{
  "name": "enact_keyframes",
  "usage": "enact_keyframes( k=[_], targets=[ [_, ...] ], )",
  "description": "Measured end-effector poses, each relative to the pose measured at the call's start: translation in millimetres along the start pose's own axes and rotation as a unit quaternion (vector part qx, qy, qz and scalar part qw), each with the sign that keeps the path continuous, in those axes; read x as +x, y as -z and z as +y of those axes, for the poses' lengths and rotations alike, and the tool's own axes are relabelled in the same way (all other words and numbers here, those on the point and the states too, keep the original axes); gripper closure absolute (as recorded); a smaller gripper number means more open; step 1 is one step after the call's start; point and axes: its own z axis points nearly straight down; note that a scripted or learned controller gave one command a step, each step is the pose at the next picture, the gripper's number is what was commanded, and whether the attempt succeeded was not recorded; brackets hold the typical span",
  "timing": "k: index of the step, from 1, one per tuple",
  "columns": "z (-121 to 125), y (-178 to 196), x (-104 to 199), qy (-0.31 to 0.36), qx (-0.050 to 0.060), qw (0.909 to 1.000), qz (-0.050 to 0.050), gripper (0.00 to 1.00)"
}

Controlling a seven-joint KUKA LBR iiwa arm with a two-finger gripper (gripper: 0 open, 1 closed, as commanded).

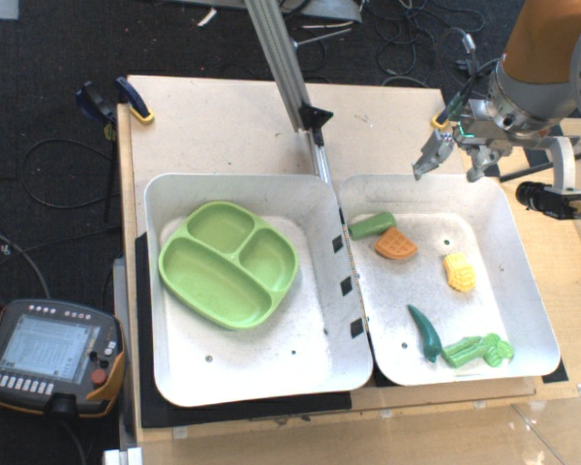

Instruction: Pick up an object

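Two shallow white bins: left bin (174, 371) holds one glossy green divided plate (229, 263), right bin (523, 260) five small plastic food toys; claw (455, 153) open, holding nothing.

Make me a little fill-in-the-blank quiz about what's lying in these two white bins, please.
1. The green divided plate lies in the ____ bin.
2. The orange waffle piece touches a ____ cylinder-shaped toy.
3. The yellow corn lies in the ____ bin.
4. The tool hangs above the right bin's ____ edge.

Missing words: left; green; right; far
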Motion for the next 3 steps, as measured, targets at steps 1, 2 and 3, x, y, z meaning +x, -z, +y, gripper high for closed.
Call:
enact_keyframes(
  k=[1, 2, 3],
  targets=[
    [19, 59, 32, 0.002, -0.004, 1.0000, 0.000, 0.00],
    [12, -39, -32, -0.004, 0.004, 1.0000, -0.001, 0.00],
    [20, -170, -78, -0.003, 0.003, 1.0000, 0.000, 0.00]
  ],
)
